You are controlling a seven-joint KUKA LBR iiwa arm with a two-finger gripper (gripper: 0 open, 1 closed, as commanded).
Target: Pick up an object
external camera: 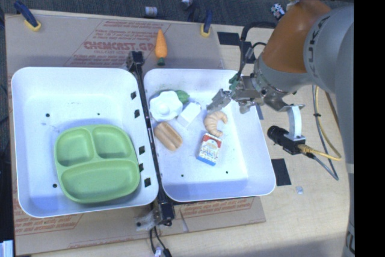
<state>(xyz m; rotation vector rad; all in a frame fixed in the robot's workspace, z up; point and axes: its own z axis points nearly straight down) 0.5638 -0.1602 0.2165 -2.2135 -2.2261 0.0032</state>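
The claw hangs low in the right bin, just above the croissant; I cannot tell its state. Largest to smallest: the green tray in the left bin looks rigid and awkward; the small carton seems light and stiff, best gripped across its narrow sides; the croissant and sausage look light, rounded and slippery, so grip across the middle.

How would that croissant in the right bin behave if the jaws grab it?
The croissant looks curved and tapered, so it may twist or slip in a pinch. It is probably a light toy and would slide easily on the smooth right bin floor.
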